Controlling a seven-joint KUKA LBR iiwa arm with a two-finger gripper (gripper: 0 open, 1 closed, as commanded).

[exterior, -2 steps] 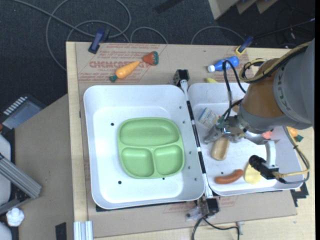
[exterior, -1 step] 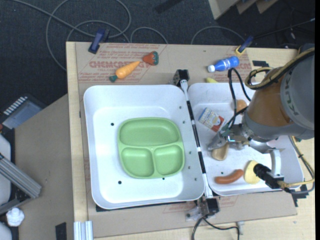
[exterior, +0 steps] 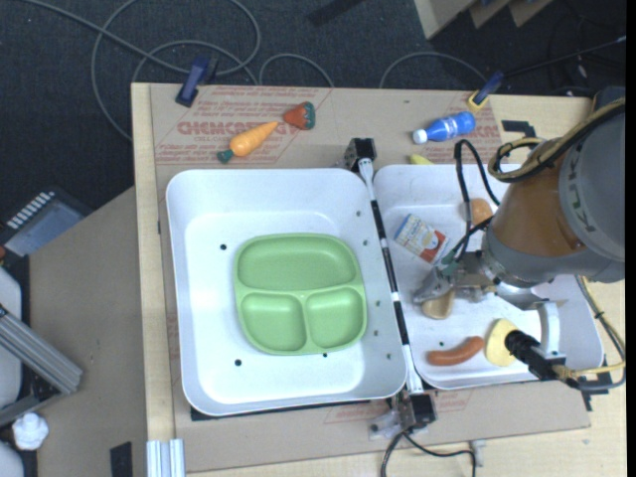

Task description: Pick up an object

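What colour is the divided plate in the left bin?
Light green, the divided plate shows plainly in the camera view.

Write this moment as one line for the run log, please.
arm: over right bin | tool: low beside beige item | nothing seen held

I am looking down from one fixed camera above the tabletop point(exterior: 298, 117), tilting slightly, far enough to be taking in both white bins: the left bin point(exterior: 199, 266) and the right bin point(exterior: 581, 351). The arm point(exterior: 556, 207) is entering from the right.
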